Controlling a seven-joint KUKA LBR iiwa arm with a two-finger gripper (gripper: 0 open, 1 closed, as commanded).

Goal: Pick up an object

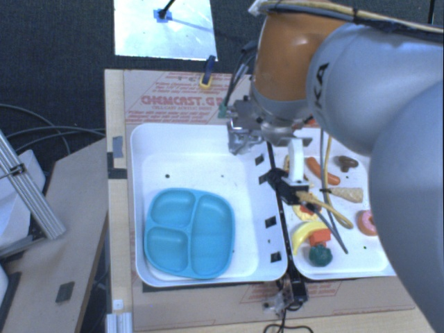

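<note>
The big grey arm with its orange band reaches in over the two shallow white plastic bins on the desk, and its end effector hangs above the far right corner of the left white bin, close to the divide between the bins. How its grasping parts stand cannot be told from this slanted view, and nothing is visibly held there. Taking the sky-blue divided plastic plate in the left bin as landmark, all the likely pick targets lie to its right, in the right white bin: a yellow banana-shaped toy nearest the plate, a dark teal rounded toy just beyond it, an orange-red carrot-like piece farther back, a brown lump behind that, and a pink ring farthest right. The step appears to be the approach, with no grasp yet made. The next move probably calls for choosing one object, centring above it, and descending squarely, since the toys lie crowded together.
</note>
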